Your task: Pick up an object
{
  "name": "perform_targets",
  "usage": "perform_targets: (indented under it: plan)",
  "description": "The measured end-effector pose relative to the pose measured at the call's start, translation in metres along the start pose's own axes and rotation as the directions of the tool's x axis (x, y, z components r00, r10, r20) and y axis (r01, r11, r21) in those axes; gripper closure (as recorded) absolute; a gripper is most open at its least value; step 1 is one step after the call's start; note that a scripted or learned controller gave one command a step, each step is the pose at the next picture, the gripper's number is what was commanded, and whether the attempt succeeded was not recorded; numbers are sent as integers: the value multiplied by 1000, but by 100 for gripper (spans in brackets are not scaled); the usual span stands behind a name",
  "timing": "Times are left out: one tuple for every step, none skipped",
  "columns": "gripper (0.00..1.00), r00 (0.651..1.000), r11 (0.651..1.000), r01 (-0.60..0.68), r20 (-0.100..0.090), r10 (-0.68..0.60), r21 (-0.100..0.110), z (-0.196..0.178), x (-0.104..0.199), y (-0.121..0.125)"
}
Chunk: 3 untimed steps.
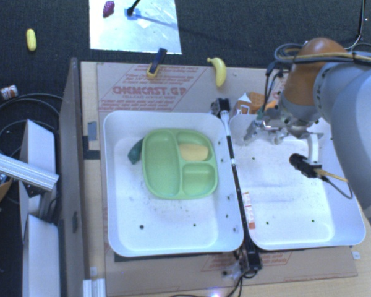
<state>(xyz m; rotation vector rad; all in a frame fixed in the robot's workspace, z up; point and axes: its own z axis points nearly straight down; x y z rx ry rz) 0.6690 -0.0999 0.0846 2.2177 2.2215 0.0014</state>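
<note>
From where I stand, the gripper hangs low over the far left corner of the right bin, close to the wall it shares with the left bin. I cannot tell whether it is spread or closed, and I see nothing held in it. The things to pick lie in the left bin. A green plate sits in the middle, with a yellow piece in its far right compartment. A dark green lump touches the plate's left edge. A banana lies on the bench beyond the bins.
</note>
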Motion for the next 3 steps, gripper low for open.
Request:
perform_targets:
  plan:
    - [0, 1000, 1000, 1, 0, -1, 1, 0, 5, -7]
    - [0, 1000, 1000, -1, -1, 1, -1, -1, -12, 0]
    - [0, 1000, 1000, 3, 0, -3, 0, 0, 0, 0]
